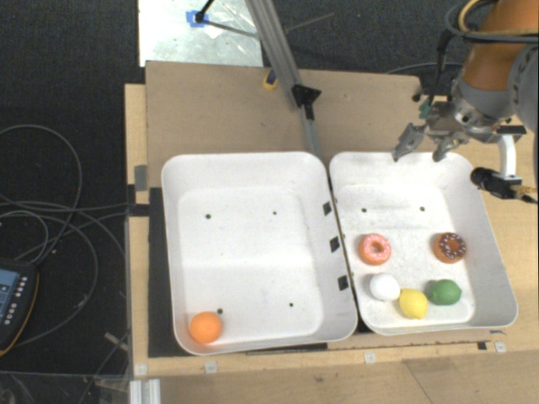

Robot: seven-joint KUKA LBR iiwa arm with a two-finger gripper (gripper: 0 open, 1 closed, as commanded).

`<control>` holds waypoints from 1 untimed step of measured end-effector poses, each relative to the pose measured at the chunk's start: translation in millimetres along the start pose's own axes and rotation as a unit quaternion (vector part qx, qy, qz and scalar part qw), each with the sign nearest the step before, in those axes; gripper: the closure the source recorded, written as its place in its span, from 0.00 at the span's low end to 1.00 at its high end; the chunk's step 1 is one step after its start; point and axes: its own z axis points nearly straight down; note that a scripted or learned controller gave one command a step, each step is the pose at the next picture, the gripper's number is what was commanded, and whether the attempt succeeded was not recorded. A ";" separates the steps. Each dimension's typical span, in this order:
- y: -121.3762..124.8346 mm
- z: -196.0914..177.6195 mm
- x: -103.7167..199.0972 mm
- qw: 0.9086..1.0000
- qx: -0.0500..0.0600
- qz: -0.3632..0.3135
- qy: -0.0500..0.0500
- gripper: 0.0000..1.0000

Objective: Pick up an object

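Above right bin's [484, 217] far rim: arm [493, 57], fingers [402, 145] spread, empty.

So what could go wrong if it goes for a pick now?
The white ball, lemon and green lime sit bunched together, so the open gripper may nudge neighbours or close on two. The brown donut lies near the right bin's wall, which a finger might strike.

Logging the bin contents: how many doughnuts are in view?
2, both in the right bin: a pink-iced doughnut near its middle, and a chocolate-iced doughnut by its right wall.
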 end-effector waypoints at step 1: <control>-2.7 44.3 -6.6 1.000 0.001 0.002 0.000 0.00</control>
